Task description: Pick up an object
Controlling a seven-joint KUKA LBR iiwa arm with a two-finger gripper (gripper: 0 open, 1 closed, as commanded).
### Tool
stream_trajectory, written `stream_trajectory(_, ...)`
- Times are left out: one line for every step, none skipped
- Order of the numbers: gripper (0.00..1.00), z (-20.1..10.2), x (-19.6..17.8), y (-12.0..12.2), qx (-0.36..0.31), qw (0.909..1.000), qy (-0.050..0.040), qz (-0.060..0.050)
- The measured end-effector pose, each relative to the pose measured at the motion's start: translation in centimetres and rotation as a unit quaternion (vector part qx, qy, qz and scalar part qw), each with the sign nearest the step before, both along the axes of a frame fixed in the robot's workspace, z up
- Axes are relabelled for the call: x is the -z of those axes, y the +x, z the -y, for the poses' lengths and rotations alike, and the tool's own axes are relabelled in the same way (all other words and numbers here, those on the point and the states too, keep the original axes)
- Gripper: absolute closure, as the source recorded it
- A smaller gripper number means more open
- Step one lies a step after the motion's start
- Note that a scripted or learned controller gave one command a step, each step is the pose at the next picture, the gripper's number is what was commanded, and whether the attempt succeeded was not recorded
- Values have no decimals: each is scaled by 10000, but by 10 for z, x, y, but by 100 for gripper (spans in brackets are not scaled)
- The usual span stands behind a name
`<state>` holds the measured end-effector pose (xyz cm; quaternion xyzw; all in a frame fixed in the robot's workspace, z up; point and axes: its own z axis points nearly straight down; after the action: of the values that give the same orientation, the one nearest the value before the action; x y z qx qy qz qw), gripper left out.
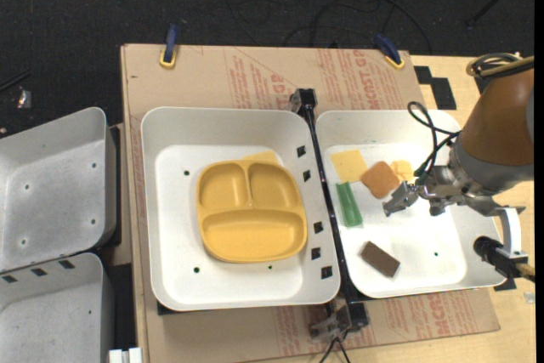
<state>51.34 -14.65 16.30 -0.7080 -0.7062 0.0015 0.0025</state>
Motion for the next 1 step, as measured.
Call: stream_trajectory(0, 1, 52, -11, 1, 10000, 0, 7)
